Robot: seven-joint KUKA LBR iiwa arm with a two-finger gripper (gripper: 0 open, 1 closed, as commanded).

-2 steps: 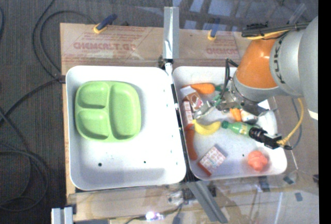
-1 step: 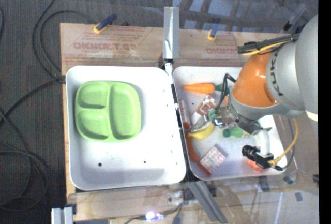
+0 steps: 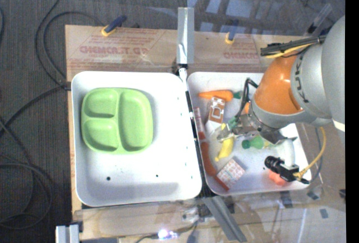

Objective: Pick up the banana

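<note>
The banana (image 3: 225, 149) is small and yellow and lies in the right bin (image 3: 291, 183), near its middle, running roughly front to back. My gripper (image 3: 232, 130) hangs low in that bin, just over the banana's far end, below the orange wrist band. The gripper covers the banana's upper tip. I see nothing lifted off the bin floor.
Around the banana lie an orange carrot (image 3: 216, 94), a small orange-and-white box (image 3: 217, 110), a green piece (image 3: 255, 143), a checkered packet (image 3: 231, 169), a red strip (image 3: 207, 161) by the left wall and an orange piece (image 3: 275, 179). The left bin (image 3: 134, 180) holds a green divided plate (image 3: 118, 119).
</note>
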